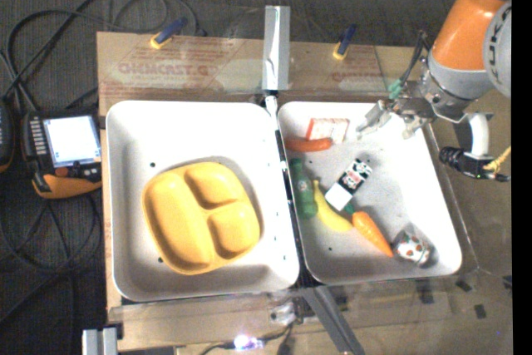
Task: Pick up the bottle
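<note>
- Near the desk's front edge, in the right bin (445, 258), a small round silver-and-red object (412, 248) sits in the near right corner, a carrot (371, 232) just beside it.
- The left bin (125, 262) holds a yellow divided tray (202, 216).
- The bottle (349, 183), white with a black patterned label, lies tilted mid-bin, touching a banana (326, 210); a green item (301, 189) lies along the left wall.
- Farther back, a sausage (307, 145) and a red-and-white packet (327, 130).
- The jaws (391, 119) hang spread apart, empty, at the far right corner.
</note>
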Controlling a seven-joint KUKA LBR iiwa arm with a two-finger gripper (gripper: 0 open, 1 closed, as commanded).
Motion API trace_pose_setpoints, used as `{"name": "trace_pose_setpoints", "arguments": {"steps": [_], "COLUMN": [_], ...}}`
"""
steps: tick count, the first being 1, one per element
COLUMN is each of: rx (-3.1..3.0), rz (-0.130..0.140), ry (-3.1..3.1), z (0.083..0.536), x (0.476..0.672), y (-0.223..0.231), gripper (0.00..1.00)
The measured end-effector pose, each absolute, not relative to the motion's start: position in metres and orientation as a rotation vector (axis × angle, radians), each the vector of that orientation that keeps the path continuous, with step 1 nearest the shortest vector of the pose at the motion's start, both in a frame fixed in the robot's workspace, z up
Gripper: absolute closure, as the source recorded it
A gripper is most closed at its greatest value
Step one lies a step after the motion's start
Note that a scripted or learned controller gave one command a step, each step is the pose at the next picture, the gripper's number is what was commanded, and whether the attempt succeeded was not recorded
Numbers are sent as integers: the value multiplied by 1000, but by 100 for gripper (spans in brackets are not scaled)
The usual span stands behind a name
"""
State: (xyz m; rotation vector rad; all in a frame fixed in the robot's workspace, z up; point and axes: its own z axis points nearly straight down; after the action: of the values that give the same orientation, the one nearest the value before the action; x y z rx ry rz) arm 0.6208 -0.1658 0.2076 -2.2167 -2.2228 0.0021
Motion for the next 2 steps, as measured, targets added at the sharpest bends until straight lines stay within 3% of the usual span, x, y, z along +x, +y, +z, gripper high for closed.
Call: {"name": "trace_pose_setpoints", "arguments": {"steps": [1, 2], "rx": [-1986, -1998], "rz": [2, 2], "ry": [-2431, -2421], "z": [183, 183], "x": [598, 614], "y": [-77, -35], "gripper": [0, 0]}}
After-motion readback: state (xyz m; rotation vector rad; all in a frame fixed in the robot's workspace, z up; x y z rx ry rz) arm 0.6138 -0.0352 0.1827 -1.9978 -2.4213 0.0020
